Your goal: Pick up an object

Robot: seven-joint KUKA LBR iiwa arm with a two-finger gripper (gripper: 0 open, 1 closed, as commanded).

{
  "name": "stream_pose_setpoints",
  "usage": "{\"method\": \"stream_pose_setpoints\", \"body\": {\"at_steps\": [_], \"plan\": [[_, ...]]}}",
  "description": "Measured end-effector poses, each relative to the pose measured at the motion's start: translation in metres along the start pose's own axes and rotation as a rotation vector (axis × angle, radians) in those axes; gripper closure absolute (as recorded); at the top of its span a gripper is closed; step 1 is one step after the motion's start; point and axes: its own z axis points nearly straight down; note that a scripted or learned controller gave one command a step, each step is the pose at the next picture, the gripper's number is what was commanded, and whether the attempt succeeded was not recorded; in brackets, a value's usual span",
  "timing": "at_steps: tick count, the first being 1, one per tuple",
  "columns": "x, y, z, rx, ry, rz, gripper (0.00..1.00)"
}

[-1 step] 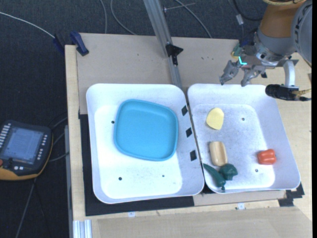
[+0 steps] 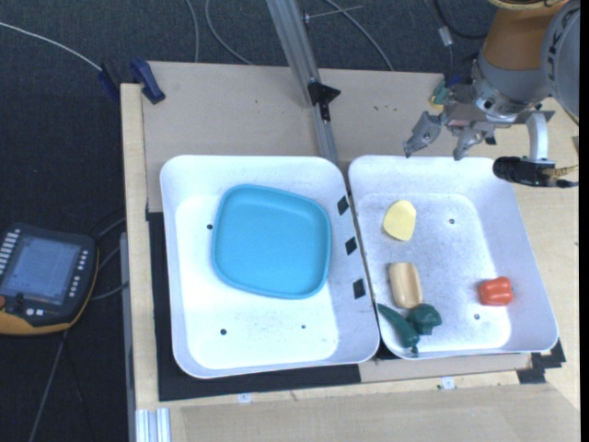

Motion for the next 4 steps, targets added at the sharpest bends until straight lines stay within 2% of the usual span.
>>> {"method": "stream_pose_setpoints", "body": {"at_steps": [1,3,4], "plan": [[-0.004,-0.010,0.055,0.005,0.001,0.000,0.00],[-0.001,-0.006,0.132,0.003,0.000,0.000,0.00],[-0.001,-0.005,0.119,-0.002,0.000,0.000,1.00]]}}
